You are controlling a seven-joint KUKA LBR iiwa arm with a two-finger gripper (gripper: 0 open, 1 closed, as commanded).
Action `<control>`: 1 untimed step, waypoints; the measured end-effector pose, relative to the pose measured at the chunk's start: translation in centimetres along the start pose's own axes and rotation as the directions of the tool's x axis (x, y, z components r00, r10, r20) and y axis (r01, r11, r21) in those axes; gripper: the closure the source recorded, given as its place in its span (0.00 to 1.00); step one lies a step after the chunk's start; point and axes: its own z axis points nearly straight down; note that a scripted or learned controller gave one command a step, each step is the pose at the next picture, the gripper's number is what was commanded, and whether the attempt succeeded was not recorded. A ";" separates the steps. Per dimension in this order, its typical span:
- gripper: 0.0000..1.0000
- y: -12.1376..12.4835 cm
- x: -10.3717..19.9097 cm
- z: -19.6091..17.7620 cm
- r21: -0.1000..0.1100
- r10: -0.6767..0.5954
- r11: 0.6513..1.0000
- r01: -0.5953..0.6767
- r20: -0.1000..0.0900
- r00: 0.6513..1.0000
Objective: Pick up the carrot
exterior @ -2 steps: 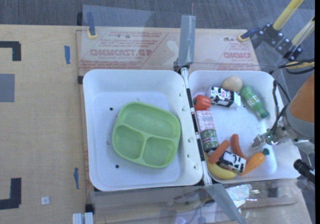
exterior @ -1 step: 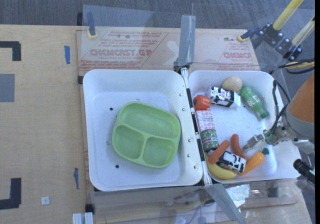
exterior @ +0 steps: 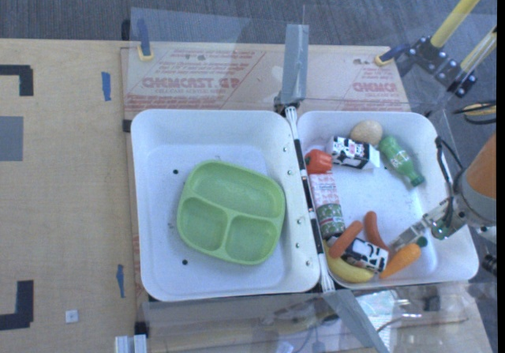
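Observation:
The carrot (exterior: 400, 260) is orange with a small green top and lies at the near right corner of the right bin (exterior: 451, 264), pointing toward the bin's middle. My gripper (exterior: 418, 234) reaches in from the right and hangs low just over the carrot's green end. The view is too small to show whether anything is gripped. The arm's orange band (exterior: 483, 178) sits at the right edge.
Beside the carrot lie a black-and-white carton (exterior: 367, 252), a banana (exterior: 349, 271) and two orange-red sausages (exterior: 346, 238). A bottle with a red cap (exterior: 324, 200), a green bottle (exterior: 401, 159), another carton (exterior: 350, 152) and a beige ball (exterior: 365, 132) fill the rest. The left bin (exterior: 158, 146) holds a green divided plate (exterior: 230, 212).

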 end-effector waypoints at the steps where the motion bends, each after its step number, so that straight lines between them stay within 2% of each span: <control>1: 1.00 0.0 -0.2 -1.1 -0.003 0.003 1.000 -0.003 0.006 1.000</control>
